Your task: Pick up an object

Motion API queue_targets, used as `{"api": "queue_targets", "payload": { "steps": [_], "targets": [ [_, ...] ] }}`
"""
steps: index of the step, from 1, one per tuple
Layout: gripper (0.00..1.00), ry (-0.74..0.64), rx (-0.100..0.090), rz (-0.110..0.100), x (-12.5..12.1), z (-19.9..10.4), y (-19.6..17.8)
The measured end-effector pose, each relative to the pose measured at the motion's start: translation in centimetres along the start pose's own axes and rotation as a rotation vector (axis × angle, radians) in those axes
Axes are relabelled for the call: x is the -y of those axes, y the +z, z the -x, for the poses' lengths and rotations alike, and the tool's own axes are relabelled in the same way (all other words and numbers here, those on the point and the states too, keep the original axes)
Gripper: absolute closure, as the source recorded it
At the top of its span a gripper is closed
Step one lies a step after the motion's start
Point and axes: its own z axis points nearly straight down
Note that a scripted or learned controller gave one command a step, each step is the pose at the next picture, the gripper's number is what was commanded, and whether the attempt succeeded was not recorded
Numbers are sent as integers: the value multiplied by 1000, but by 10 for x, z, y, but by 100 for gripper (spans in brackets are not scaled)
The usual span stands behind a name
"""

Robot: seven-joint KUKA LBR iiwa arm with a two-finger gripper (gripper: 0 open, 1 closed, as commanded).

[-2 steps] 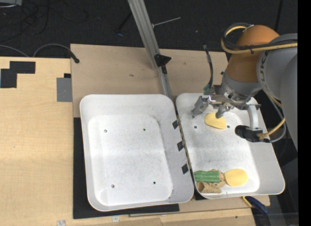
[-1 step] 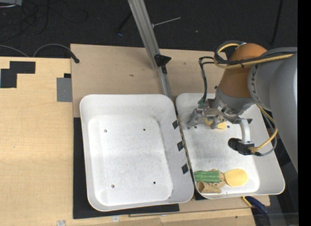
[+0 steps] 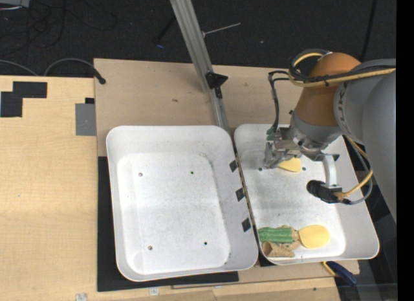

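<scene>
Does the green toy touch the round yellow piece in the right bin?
Apart. In the camera view the green toy lies left of the round yellow piece, with a tan object between them.

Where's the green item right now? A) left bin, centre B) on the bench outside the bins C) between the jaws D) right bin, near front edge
D: the green item lies at the front of the right bin, beside a yellow round piece, apart from the gripper further back.
</scene>
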Motion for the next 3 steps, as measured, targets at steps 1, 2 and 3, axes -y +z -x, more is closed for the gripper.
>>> {"api": "queue_targets", "payload": {
  "steps": [1,2,3],
  "targets": [
    [100,-4,1,7,-3,10,-57],
    [100,-7,1,9,-8,8,-120],
    [100,-8,0,4,-9,9,-141]
  ]
}}
